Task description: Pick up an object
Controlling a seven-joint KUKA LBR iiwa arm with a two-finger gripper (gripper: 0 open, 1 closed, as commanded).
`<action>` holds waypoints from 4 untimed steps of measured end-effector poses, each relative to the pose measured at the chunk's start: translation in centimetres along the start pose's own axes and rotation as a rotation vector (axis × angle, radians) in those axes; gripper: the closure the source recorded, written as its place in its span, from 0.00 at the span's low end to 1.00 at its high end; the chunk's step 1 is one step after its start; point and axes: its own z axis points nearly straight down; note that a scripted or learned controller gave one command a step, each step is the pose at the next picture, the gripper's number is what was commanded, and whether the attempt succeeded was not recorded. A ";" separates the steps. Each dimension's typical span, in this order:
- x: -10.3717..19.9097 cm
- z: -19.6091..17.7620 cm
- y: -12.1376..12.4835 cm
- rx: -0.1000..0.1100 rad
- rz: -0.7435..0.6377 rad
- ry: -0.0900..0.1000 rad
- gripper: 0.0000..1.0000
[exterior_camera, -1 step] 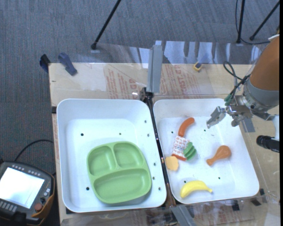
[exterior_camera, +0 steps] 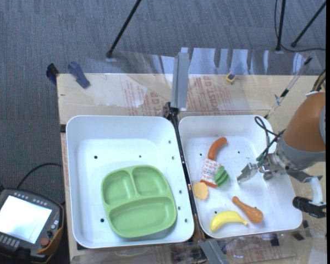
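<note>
The gripper (exterior_camera: 247, 174) hangs low over the right bin (exterior_camera: 195, 126), toward that bin's right edge, with the grey arm (exterior_camera: 302, 136) and its orange band reaching in behind it. Whether its fingers stand apart or together cannot be told (they show as a small pale blur against the white floor). Nothing is seen between them, and the tip is apart from every toy.

There are two white bins. The left bin (exterior_camera: 82, 131) carries one green divided plate (exterior_camera: 138, 201), three compartments, lying toward its near edge.

The right bin holds six small things, any of which could be picked. One orange sausage (exterior_camera: 217, 147) lies tilted near the middle of the far half. One red-and-white patterned packet (exterior_camera: 209, 172) sits toward the left edge, and one green ridged piece (exterior_camera: 222, 177) touches its right side. One small orange round piece (exterior_camera: 201, 190) rests just beside the packet's near end, close to the left edge. One yellow banana (exterior_camera: 227, 219) lies by the near edge, and one orange drumstick-shaped toy (exterior_camera: 248, 209) lies just beside it, toward the near right corner, nearest the gripper.
</note>
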 end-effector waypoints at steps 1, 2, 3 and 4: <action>0.2 0.4 -3.3 -0.001 0.084 0.002 0.00; 8.2 0.5 -5.7 -0.001 0.007 0.000 0.00; 8.9 0.5 -6.4 0.000 0.048 0.000 0.00; 10.0 0.4 2.0 -0.003 0.087 -0.003 0.00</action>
